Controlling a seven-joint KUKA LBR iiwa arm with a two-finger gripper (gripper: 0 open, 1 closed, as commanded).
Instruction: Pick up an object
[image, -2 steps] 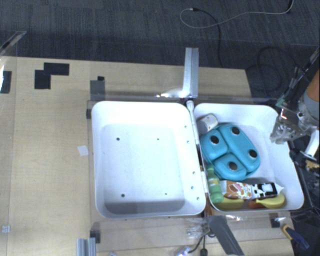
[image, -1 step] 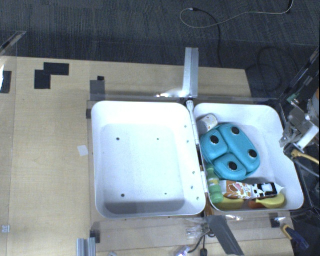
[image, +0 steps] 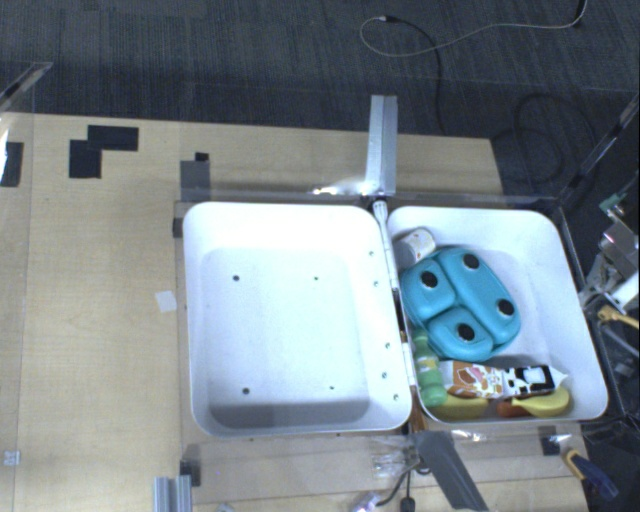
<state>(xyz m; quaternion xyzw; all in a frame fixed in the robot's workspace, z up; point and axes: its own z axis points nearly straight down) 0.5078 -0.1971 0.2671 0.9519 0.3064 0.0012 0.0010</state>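
Note:
The right bin (image: 545, 245) holds a large turquoise plastic piece (image: 460, 303) with three dark oval holes, lying against the bin's left wall. A small white and grey object (image: 416, 243) sits just behind it. Along the bin's front edge lie a printed packet (image: 498, 380) with orange, white and black markings, a yellow banana-shaped item (image: 545, 404) and a small green object (image: 428, 372). At the far right edge of the view, some robot hardware and cables (image: 618, 285) show beside the right bin.
The left bin (image: 285, 320) shows a bare white floor with a few small dark dots. A grey metal post (image: 383, 145) stands behind the joint between the bins. Black tape marks (image: 100, 148) lie on the wooden bench at back left.

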